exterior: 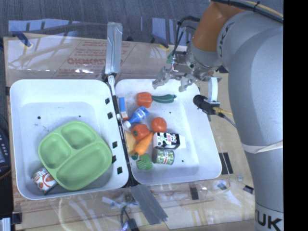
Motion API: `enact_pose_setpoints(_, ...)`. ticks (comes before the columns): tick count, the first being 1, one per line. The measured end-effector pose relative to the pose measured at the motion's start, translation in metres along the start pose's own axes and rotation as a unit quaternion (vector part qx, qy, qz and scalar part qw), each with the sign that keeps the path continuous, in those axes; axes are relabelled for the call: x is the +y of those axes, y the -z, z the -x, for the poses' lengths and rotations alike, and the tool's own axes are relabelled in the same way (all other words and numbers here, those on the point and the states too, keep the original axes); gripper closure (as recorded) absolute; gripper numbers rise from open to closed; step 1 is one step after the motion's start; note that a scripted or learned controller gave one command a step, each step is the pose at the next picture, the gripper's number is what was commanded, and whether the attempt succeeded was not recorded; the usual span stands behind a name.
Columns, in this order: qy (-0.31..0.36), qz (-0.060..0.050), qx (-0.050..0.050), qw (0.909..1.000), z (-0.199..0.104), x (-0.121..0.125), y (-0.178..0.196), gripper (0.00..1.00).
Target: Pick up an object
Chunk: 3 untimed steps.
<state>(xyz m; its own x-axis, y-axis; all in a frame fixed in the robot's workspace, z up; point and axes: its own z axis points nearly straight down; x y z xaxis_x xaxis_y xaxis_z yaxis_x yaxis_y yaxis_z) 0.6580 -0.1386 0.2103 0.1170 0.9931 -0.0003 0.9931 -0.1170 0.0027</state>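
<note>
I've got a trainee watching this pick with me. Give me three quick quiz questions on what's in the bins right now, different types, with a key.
1. True or false: the green divided plate lies in the left bin.
2. Multiple choice: the tool is above which part of the right bin? A) far edge B) near edge C) centre
3. Fill in: the black-and-white carton lies directly above the ____ in the picture.

Key: 1 true. 2 A. 3 green-labelled can.
</note>
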Motion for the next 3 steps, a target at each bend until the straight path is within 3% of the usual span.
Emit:
enact_pose_setpoints(1,0.021,-0.004,0.001,0.9998,-0.024,-0.017,-0.119,0.0)
enact_pose_setpoints(2,-0.017,-0.004,0.0,0.9998,0.012,-0.081,-0.119,0.0)
enact_pose_setpoints(3,-0.015,-0.006,0.001,0.9999,0.011,-0.081,-0.109,1.0)
